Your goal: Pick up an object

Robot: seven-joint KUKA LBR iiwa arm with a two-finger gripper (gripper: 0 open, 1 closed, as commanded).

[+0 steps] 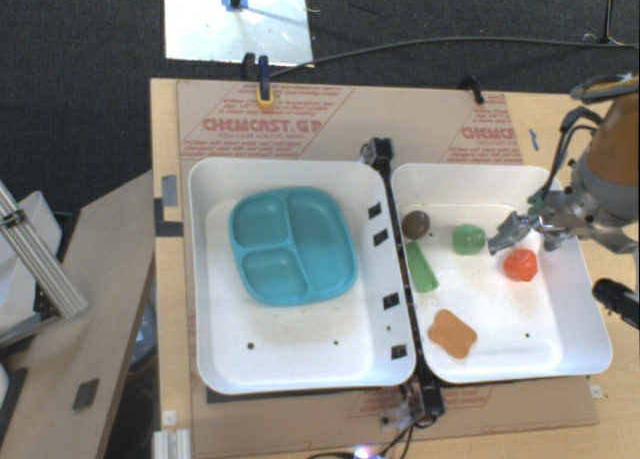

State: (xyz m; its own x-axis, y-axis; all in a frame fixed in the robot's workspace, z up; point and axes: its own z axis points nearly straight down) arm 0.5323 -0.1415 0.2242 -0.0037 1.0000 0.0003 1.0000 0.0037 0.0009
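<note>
2 white bins sit side by side. The left bin [205, 277] holds a teal tray [293, 244]. The right bin [590, 337] holds a brown ball [415, 223], green wedge [421, 270], orange slab [452, 333], green lump [468, 239] and red lump [519, 265]. The gripper [512, 231] hovers just above the red lump; whether it is spread or closed I cannot tell. The lump looks light, rounded, probably slippery; pinch across its middle.

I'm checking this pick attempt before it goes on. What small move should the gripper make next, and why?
Probably a short descent onto the red object. The gripper sits just above it in the right bin, with nothing seen between its fingers, and the green round object lies apart to the left, leaving room.
</note>
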